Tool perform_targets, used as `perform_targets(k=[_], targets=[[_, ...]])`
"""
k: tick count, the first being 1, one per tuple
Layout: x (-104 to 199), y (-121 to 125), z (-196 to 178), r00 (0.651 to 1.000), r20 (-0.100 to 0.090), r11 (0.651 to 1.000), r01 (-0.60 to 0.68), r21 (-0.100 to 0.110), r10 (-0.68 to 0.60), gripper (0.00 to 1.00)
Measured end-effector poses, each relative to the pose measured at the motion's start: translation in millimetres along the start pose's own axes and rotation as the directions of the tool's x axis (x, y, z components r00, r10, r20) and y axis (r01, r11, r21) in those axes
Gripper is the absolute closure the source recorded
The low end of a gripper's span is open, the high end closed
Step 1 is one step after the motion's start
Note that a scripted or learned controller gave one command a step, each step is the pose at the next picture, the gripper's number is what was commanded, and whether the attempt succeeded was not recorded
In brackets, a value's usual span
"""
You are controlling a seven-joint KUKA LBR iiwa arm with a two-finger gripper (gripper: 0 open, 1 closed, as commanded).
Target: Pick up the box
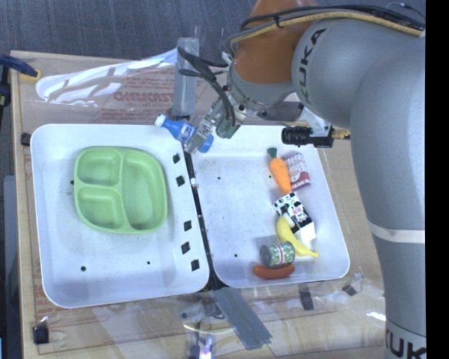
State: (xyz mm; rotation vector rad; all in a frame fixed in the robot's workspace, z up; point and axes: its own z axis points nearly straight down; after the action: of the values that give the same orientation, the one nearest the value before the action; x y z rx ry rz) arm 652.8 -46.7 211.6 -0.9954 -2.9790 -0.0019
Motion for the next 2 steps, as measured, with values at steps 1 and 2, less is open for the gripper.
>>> perform_targets(k=[1, 2], targets=[[-1.0, 1.4, -7.0, 1.000, -0.001, 1.000, 0.004, 0.000, -0.004, 1.00], [-1.1, 1.4, -6.9, 1.000, -0.001, 1.000, 0.004, 0.000, -0.004, 0.00]])
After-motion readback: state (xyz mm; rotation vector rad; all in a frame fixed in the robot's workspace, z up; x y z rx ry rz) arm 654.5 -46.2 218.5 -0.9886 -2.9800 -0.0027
